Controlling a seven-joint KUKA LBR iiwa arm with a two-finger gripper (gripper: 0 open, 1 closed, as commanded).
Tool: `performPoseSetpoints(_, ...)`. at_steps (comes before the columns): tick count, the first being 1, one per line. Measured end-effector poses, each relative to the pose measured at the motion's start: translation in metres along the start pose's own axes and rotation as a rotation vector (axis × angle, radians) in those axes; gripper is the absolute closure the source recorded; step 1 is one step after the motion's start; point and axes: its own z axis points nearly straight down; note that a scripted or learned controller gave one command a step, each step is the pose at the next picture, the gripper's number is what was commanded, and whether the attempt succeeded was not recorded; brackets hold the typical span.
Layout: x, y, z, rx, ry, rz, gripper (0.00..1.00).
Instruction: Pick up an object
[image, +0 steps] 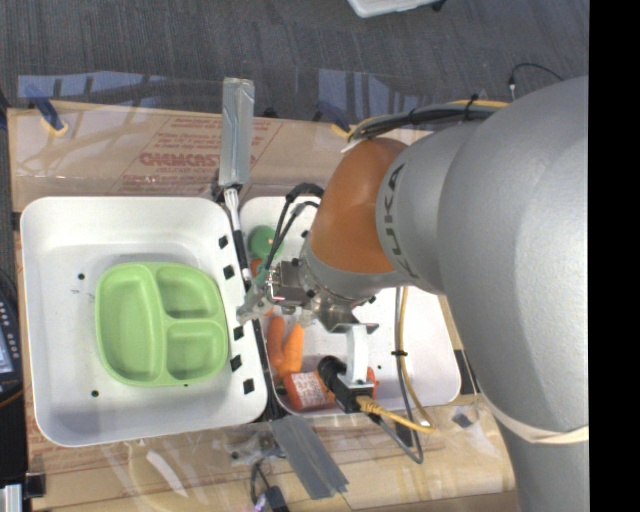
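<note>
The arm comes in from 3 o'clock and covers most of the right bin. Its orange band sits over the upper left part of that bin, near the wall shared with the left bin. Below the band, the wrist and the claw point down into the right bin, close to its left wall. The claw is hidden under the wrist parts and cables, so I cannot tell its state, and nothing can be seen held by it.

In the right bin, an orange carrot-like object lies just below the wrist, at about 6 o'clock from it, close to the left wall. A small red box lies at 6 o'clock from the carrot, near the bottom edge of the bin. A green object shows at 12 o'clock from the wrist, partly covered by black cables, and touching or almost touching the left wall. All three things are crowded along the left side of this bin, so there is little room between them and the wall. The right part of the bin floor, at 3 o'clock from the carrot, shows bare white.

In the left bin a green divided tray lies flat near the middle, with free white floor all around it, more at 9 o'clock and 12 o'clock. A yellow cable crosses the bottom edge of the right bin.
</note>
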Motion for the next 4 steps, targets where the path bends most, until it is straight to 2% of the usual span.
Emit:
performPoseSetpoints(1,-0.054,-0.008,0.000,0.003,0.000,0.048,0.00)
performPoseSetpoints(2,-0.107,-0.009,0.099,-0.003,0.001,-0.094,0.00)
performPoseSetpoints(3,-0.107,-0.009,0.090,-0.001,0.002,-0.101,1.00)
performPoseSetpoints(4,-0.113,-0.009,0.094,-0.001,0.002,-0.050,1.00)
